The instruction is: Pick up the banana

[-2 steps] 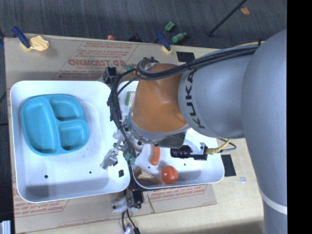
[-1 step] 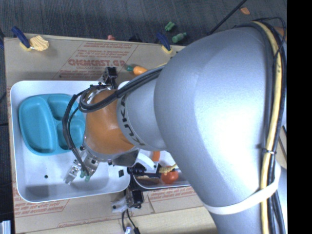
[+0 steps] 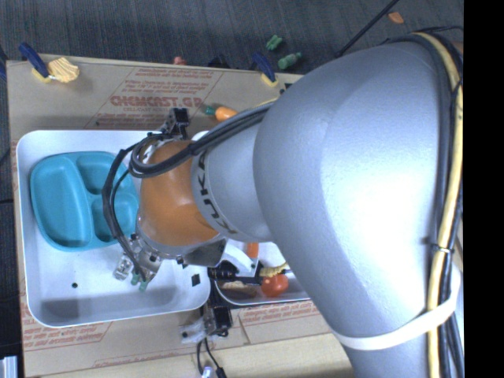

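My gripper hangs low over the left white bin, near its front right part, just in front of a blue divided tray. The orange wrist band sits right above it. Nothing yellow shows at the gripper. A small yellow sliver peeks out under the arm in the right bin; it may be the banana, but the arm hides most of it. It lies well to the right of the gripper.
Next to the yellow sliver lie a red round fruit, an orange piece and a dark brownish item. An orange carrot-like toy shows at the back. My grey arm covers most of the right bin.
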You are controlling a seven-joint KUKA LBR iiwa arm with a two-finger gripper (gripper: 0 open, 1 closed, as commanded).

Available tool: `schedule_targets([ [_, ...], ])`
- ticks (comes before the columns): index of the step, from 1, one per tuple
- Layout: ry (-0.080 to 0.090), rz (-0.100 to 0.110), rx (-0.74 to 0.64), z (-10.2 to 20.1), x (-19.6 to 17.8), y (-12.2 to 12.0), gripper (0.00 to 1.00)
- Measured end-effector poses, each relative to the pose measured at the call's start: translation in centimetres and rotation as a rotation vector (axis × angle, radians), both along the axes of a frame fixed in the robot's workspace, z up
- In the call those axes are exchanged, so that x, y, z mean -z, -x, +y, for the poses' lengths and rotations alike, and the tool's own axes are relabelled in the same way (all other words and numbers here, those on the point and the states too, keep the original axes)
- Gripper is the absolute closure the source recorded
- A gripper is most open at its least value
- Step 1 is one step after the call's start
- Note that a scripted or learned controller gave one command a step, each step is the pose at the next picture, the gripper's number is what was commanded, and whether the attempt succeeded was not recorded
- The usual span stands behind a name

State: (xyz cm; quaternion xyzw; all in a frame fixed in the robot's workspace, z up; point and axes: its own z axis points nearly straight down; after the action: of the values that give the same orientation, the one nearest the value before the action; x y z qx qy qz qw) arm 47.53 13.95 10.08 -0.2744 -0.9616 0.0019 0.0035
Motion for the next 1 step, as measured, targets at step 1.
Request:
schedule_targets([
  [1,-0.001,-0.005,-0.027,6.01,-2.74,-0.04,1.0],
])
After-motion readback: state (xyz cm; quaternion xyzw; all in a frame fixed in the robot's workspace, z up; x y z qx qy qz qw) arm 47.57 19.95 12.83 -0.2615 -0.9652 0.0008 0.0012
